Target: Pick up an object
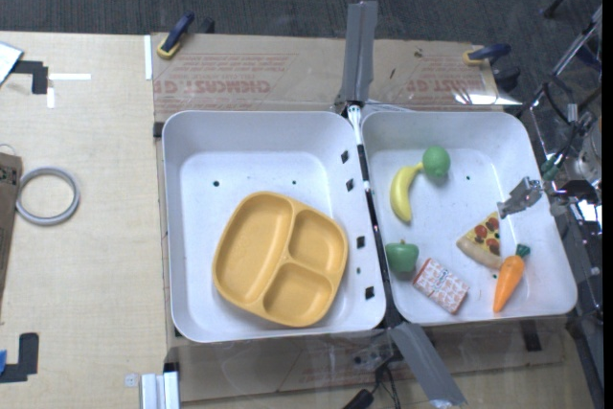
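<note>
Pizza slice (482, 240) — tip under fingers (522, 196), arm mostly cut off

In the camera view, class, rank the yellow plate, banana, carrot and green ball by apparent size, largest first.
1. yellow plate, by far the largest
2. banana and carrot: similar length, too close to rank
3. green ball, smallest

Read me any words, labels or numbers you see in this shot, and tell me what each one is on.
"CHEMCAT" in red, upside down, on the cardboard sheet behind the left bin; the smaller line with it is too blurred to read.
Similar red print, upside down, on the cardboard behind the right bin: too blurred to read.
Small patterned box in the right bin: print too small to read.
</note>
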`<state>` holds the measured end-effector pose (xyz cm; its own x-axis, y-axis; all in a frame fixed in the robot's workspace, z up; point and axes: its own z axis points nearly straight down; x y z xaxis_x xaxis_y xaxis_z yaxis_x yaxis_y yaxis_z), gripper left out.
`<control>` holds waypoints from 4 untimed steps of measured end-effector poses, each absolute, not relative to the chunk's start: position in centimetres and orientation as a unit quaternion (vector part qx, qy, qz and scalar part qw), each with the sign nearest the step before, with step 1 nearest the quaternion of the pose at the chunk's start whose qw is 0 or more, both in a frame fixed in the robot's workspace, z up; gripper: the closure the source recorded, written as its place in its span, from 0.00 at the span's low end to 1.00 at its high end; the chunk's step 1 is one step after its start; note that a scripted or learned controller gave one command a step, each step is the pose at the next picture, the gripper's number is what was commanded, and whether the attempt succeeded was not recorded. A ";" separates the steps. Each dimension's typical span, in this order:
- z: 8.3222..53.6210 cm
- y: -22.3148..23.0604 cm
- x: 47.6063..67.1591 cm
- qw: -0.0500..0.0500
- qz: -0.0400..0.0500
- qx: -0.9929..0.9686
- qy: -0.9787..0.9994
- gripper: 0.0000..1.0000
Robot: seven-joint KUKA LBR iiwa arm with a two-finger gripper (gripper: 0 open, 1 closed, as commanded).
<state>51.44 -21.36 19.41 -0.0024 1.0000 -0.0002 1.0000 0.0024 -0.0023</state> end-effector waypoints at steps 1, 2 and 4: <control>24.9 -20.2 56.2 0.000 0.000 -0.678 -0.735 0.00; 25.8 -20.2 56.3 -0.001 0.001 -0.676 -0.737 1.00; 39.9 -9.7 65.0 -0.001 0.001 -0.614 -0.789 1.00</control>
